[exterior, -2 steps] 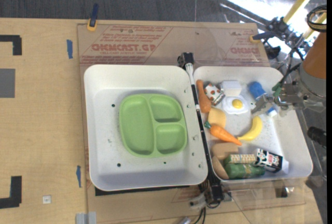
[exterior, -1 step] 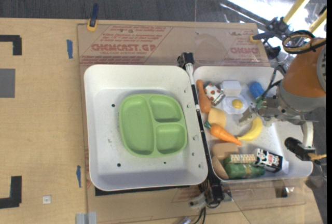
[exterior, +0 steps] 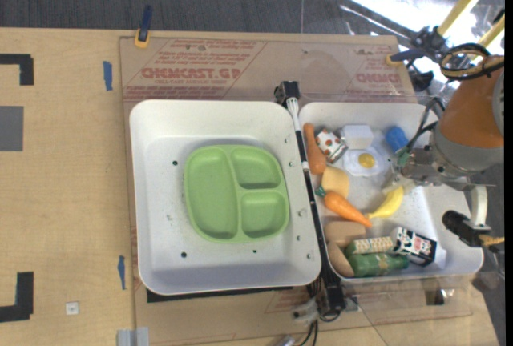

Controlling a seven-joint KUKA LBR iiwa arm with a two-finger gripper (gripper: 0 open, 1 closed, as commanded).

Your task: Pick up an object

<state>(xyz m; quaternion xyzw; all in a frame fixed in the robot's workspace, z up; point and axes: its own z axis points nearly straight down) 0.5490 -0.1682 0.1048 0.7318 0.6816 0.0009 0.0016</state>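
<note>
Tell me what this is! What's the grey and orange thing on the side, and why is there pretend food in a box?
That grey and orange thing is a robot arm. It reaches in from the right of the picture, and a computer program moves it. The picture comes from one camera fixed above the bench, looking down at a slant.

On the bench sit two shallow white bins. The left bin holds a green plate split into three sections. The right bin is full of small toys: an orange carrot, a yellow banana, a fried egg, something blue and a few little packets.

The arm's job is to pick up one toy. Its gripper hangs over the right bin near the banana, but I can't tell from here whether it has grabbed anything.
</note>
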